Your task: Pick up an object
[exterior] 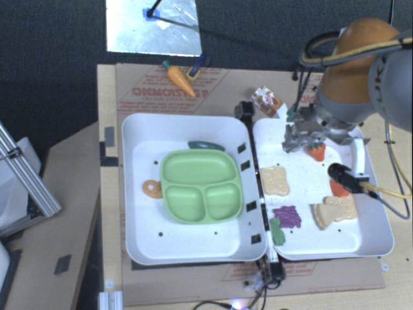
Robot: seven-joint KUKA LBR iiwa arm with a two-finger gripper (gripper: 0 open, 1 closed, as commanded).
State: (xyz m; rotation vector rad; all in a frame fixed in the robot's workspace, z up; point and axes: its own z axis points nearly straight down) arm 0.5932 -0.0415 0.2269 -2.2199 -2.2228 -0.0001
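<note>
My gripper (pixel 297 141) hangs low over the back of the right bin (pixel 374 237), near its far left corner. Just to its right an orange-red toy (pixel 316 152) lies on the bin floor, close to the gripper; whether they touch cannot be seen. A toast slice (pixel 275 181) lies in front of the gripper. Further forward are a purple grape bunch (pixel 287 216), a small green piece (pixel 277 232), a pale bread-shaped piece (pixel 334 212) and a red piece (pixel 338 188) partly hidden by the robot.
The left bin (pixel 139 237) holds a green divided plate (pixel 200 186), an orange ring (pixel 152 188) and a teal item (pixel 206 145) behind the plate. Behind the bins lie a toy carrot (pixel 181 81), a small red-and-white packet (pixel 266 101) and a foil sheet (pixel 153 18).
</note>
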